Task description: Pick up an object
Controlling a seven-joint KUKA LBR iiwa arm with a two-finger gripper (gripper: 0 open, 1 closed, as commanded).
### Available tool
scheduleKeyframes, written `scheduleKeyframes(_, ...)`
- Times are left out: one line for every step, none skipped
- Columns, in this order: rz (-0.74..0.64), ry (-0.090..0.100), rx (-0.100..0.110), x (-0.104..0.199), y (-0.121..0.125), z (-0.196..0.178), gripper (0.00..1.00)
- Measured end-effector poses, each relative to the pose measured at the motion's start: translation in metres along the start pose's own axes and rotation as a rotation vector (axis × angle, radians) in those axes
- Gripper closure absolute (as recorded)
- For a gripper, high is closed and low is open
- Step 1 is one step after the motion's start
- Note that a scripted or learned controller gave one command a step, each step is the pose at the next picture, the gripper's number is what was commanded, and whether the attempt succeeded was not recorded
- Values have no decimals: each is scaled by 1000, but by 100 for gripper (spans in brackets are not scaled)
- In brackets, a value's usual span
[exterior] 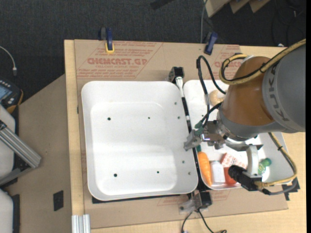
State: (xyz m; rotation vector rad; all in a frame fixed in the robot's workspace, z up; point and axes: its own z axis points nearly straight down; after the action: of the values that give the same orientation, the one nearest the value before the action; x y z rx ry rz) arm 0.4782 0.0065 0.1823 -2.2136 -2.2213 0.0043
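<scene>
My gripper (193, 141) hangs low over the left edge of the right bin (195, 95), close to the wall between the two bins. Just below it in that bin lies an orange carrot (204, 167). Beside the carrot are a small white bottle with a red label (218, 171) and a red object (232, 175). A green item (265, 166) sits further right, and a beige rounded object (214, 97) lies near the bin's far end. The arm's orange band and grey wrist hide most of the bin's middle.
The large left bin (90, 130) lies left of the gripper. A black bar (185, 111) runs along the seam between the bins. Cables loop over the arm and the bench's right side. Clamps (109, 39) hold the cardboard base at the far edge.
</scene>
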Motion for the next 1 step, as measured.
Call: scheduleKeyframes(-7, 2, -7, 107, 28, 32, 0)
